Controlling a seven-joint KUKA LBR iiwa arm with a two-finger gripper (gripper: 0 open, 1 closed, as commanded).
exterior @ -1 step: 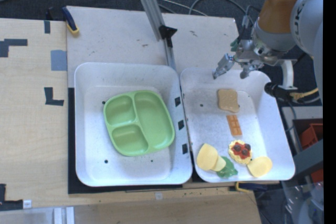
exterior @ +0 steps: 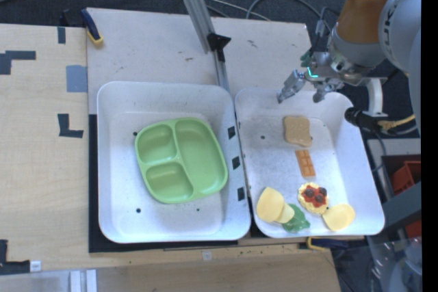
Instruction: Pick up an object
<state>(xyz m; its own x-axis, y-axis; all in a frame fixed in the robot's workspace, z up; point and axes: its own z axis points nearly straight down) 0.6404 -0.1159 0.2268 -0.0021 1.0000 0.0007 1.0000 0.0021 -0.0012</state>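
My gripper hangs over the far edge of the right bin, its two fingers spread apart with nothing between them. Below it in that bin lie a tan bread slice, a small orange cracker, a round tart with red berries, two yellow pieces and a small green piece. The bread slice is the closest item to the gripper, a short way nearer the front.
The left bin holds a green divided plate. A slanted metal pole runs down to the bins' shared far corner. Cables lie on the dark floor behind the bench, and a blue-and-yellow clamp sits at the bench's far left.
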